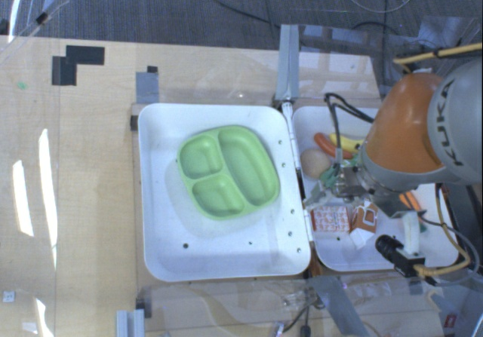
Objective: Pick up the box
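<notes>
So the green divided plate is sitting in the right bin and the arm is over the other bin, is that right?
Not quite. The camera view shows the green divided plate in the left bin, not the right one. The arm is over the other bin, the right bin, where the box and other small items lie.

White capital letters reading "KUKA" run down the grey arm (453,132), just beside its orange band. A small box (330,219) in the right-hand bin (355,256) carries red and white print, too small and blurred to make out.
</notes>
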Robot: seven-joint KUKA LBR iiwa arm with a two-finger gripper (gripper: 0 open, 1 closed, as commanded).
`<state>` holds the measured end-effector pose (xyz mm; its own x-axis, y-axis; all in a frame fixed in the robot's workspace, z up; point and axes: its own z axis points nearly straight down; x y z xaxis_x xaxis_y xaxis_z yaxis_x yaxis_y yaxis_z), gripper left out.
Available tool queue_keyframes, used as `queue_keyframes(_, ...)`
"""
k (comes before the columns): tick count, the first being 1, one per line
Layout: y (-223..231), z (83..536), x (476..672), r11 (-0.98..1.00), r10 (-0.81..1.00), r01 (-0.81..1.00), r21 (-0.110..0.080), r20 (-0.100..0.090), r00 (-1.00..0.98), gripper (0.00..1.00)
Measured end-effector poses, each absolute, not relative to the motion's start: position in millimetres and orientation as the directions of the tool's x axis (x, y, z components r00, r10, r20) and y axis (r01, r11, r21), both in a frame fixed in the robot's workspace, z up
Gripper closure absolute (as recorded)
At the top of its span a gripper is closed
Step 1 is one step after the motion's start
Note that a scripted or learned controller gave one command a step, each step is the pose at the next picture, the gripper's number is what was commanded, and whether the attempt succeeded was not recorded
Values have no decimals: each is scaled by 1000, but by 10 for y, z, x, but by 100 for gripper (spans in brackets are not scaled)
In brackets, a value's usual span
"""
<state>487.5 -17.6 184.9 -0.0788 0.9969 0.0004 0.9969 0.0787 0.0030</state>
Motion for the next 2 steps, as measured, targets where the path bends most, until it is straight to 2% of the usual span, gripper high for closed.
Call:
queue_keyframes(1,129,1849,4875,106,994,994,3,1,-106,0)
queue_keyframes(2,-123,1852,4877,35,999,999,4,1,-35,0)
